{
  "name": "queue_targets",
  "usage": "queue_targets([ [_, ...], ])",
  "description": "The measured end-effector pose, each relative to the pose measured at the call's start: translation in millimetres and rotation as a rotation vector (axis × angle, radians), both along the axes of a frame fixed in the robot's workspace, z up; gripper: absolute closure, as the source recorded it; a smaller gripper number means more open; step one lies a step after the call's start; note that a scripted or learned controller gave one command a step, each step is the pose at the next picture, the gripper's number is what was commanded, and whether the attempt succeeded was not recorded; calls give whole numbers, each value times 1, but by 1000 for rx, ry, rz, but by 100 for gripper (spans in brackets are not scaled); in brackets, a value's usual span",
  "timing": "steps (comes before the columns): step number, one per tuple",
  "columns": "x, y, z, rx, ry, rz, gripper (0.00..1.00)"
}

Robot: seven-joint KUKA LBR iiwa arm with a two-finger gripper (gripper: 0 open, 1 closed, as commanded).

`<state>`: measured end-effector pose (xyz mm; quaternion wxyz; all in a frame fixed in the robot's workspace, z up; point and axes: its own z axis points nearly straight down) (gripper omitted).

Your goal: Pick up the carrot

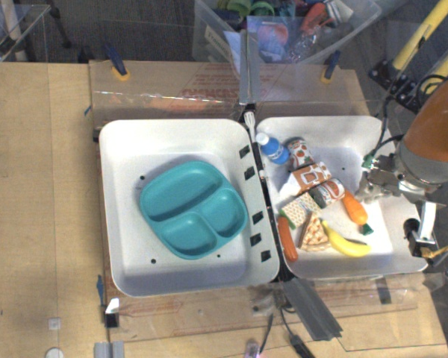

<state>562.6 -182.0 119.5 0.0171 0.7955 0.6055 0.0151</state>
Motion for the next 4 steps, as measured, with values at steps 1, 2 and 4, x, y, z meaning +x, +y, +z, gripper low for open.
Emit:
queue_targets([
  [1,0,0,0,0,0,0,0],
  [2,-16,-4,-29,11,34,-29,0],
  [4,93,50,49,8,46,1,100],
])
